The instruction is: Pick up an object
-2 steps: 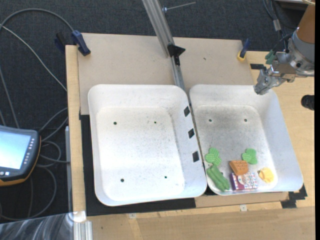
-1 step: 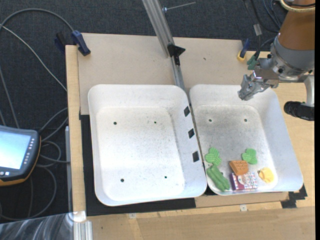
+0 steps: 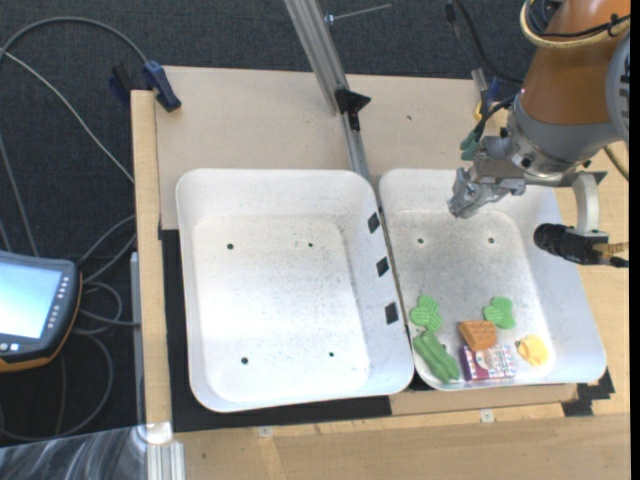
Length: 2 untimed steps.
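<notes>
So from where I stood, the arm (image 3: pixel 575 63) came in from the right, orange band up top, with its gripper (image 3: pixel 466 205) hanging over the far end of the right bin (image 3: pixel 560 268), up near that bin's back rim. Honestly couldn't tell how the pincer was set, whether released or clenched; it was just a grey blur at that angle. Nothing was visibly caught in it.

All the stuff to grab sat bunched at the near end of the right bin, well apart from the gripper. There was a green leafy piece (image 3: pixel 426 314) on the left of the bunch, with a long green piece (image 3: pixel 436 356) just below it, lying at a slant against the bin's near-left corner. Another green piece (image 3: pixel 500 312) sat further right. Between them was an orange block (image 3: pixel 477 334), and right under that a small packet (image 3: pixel 489 363) with pink and white on it, the two looking like they touched. A yellow piece (image 3: pixel 533 350) sat just beside the packet on the right.

The left bin (image 3: pixel 200 208) was next door, with a metal pole (image 3: pixel 320 48) slanting down to where the two bins met. A blue clamp (image 3: pixel 160 83) gripped the bench's far-left corner, and a handheld screen unit (image 3: pixel 30 308) lay off to the left with cables running round it.
</notes>
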{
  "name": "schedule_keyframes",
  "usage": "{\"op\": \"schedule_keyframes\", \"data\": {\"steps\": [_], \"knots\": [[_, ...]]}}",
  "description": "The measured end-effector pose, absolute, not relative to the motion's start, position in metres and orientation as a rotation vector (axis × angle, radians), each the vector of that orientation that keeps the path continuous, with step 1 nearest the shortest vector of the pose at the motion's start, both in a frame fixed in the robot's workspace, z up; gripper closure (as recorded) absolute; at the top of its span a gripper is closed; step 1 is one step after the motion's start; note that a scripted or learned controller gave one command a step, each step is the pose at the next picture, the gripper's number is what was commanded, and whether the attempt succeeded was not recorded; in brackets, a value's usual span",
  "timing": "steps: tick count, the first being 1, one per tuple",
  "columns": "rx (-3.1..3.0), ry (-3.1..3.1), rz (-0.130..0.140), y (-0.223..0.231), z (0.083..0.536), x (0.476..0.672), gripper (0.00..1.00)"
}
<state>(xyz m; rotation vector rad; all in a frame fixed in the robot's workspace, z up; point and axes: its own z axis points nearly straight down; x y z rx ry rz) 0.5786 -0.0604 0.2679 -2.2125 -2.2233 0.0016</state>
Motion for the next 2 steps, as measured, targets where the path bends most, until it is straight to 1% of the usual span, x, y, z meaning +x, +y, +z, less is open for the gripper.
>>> {"op": "schedule_keyframes", "data": {"steps": [1,2], "knots": [[-2.212,-2.224,0.001,-0.02,0.262,0.564,1.0],[-2.211,-2.225,0.001,0.029,0.262,0.544,1.0]]}}
